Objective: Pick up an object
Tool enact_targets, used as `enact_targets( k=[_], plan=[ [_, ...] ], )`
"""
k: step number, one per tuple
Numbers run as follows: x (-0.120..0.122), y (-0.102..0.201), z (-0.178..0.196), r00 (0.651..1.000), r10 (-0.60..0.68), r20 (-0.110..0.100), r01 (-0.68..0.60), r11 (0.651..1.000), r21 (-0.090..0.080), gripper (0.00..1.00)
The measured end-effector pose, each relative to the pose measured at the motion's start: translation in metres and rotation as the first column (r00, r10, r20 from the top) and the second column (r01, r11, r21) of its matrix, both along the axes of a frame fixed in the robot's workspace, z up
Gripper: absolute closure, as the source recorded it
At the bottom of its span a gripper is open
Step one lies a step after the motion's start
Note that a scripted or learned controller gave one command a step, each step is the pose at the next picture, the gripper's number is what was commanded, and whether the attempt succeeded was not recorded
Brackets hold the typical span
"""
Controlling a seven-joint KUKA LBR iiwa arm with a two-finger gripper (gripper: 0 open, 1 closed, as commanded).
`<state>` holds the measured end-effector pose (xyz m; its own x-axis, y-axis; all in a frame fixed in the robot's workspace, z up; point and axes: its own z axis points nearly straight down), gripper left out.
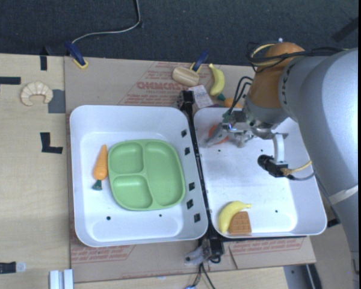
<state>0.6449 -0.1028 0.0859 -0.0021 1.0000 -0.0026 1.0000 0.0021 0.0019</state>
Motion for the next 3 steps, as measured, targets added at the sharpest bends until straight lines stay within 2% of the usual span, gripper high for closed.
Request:
enact_targets(
  k=[2, 3],
  plan=[
    [0.024, -0.004, 0.0, 1.0, 0.0, 0.0, 0.0, 1.0, 0.003, 0.0],
    [0.01, 0.003, 0.0, 1.0, -0.001, 0.0, 0.001, 1.0, 0.0, 0.0]
  ],
)
